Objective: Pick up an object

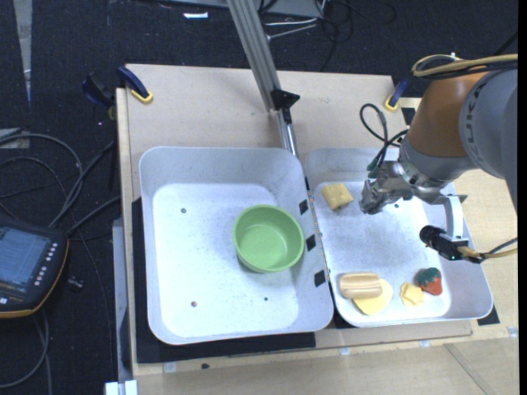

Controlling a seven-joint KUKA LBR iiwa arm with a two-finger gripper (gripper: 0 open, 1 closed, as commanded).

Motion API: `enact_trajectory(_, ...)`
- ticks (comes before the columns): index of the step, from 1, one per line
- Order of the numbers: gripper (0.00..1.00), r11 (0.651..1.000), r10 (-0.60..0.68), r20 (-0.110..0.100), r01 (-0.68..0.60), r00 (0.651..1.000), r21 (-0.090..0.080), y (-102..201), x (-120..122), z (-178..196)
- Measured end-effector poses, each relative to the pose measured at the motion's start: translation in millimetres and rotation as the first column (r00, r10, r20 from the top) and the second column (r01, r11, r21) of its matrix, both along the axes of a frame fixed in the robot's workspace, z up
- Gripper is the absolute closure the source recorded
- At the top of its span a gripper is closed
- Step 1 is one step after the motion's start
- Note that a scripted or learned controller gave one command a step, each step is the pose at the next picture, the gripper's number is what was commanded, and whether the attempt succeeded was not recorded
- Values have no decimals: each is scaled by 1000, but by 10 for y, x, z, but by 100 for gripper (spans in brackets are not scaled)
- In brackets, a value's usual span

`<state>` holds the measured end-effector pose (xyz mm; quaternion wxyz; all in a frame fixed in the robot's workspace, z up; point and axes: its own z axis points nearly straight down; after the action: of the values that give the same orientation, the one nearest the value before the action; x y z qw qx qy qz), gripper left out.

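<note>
**Hand above the right bin, five small items and one bowl**

Two shallow white bins sit side by side on the pale wooden counter [206,109]. The left bin [177,220] holds one round green bowl [268,238], smooth and plastic-looking, standing upright. The right bin [387,245] holds five small toy-like pieces: one tan, blocky chunk [336,196] near its far left corner; one hot dog in a bun [361,285] touching one yellow wedge [372,304] at the near edge; one small yellow piece [412,295] just beside one red, rounded piece with a green top [430,281]. The hand [372,200] hangs over the right bin, just beside the tan chunk; whether it is open or closed cannot be told.
</note>
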<state>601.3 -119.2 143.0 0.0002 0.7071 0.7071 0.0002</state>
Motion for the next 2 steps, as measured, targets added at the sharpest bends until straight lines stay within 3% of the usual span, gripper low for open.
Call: enact_trajectory(2, 100, 1000, 0, 4, 0, 1000, -1, -18, 82, 860)
